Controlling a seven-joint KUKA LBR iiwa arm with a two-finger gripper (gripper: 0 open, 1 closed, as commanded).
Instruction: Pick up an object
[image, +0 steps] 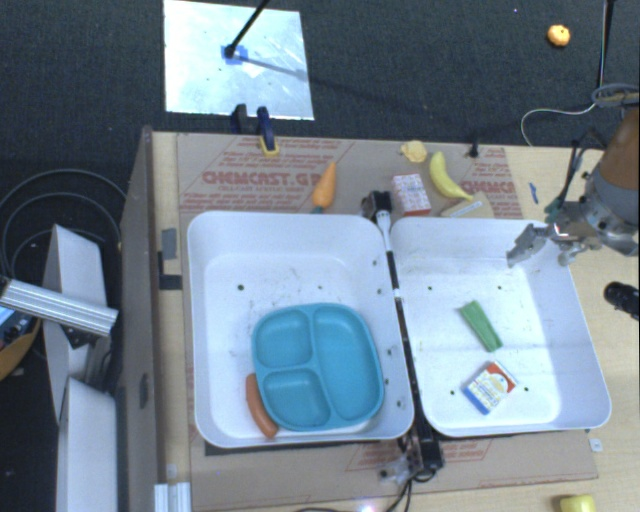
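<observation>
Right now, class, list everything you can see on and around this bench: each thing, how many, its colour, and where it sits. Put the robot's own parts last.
White bins: 2, white, side by side on the bench, left and right.
Divided plate: 1, blue, left bin, near edge.
Hot dog: 1, orange-brown, left bin, beside the plate.
Green block: 1, green, right bin, middle.
Small box: 1, blue, white and orange, right bin, near edge.
Carrot: 1, orange, cardboard behind the left bin.
Banana: 1, yellow, behind the right bin.
Pink-and-white box: 1, behind the bins' junction.
Orange ball: 1, dark floor, far right.
Arm: 1, grey, right edge.
Gripper: 1, grey, over the right bin's far corner.
</observation>
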